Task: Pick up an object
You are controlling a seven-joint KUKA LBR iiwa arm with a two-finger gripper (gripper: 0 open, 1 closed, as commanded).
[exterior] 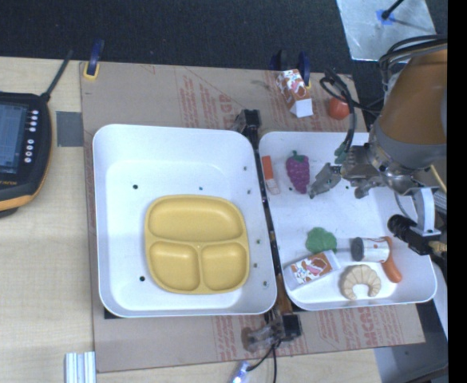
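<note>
In the camera view, two white bins are seen side by side: the left bin (113, 214) carries a yellow divided tray (195, 242), while the right bin (413, 294) holds the loose objects. Among these, a purple grape bunch (298, 171) lies near the upper left of that bin, just beside a small orange-and-white tube (270, 174) at the dividing wall; a green piece (321, 239), a small carton (310, 268), a croissant (361, 281) and a bottle (371, 249) are grouped toward the near edge. The gripper (326, 182) is held over the right bin, close to the right of the grapes, with nothing seen between its fingers; whether they are apart or together cannot be told. The approach step is judged to be in hand. A descent aligned over one chosen object, likely the grapes, is called for next.
</note>
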